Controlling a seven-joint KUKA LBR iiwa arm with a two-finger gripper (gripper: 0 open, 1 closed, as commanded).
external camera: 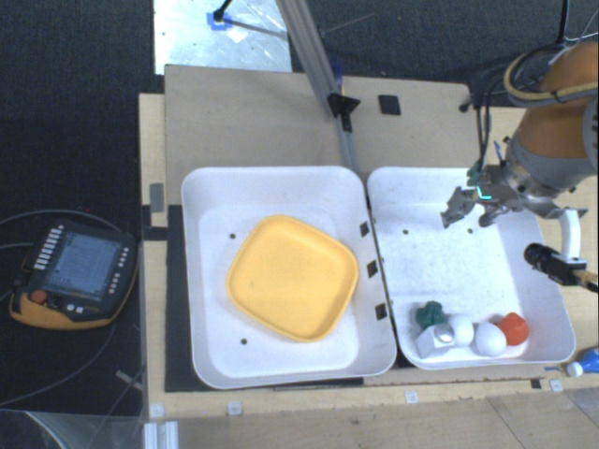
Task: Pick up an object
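While the gripper [473, 211] is hovering open and empty over the right bin [412, 260], nothing is picked yet; objects [468, 330] are lying along its near edge.

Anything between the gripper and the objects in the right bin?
No. Camera view shows bare bin floor between the gripper and the objects along the near wall.

Two white bins: the left bin [201, 251] has one yellow plate [292, 277], the right bin [440, 260] has four small bits clustered at 6 o'clock [468, 330].
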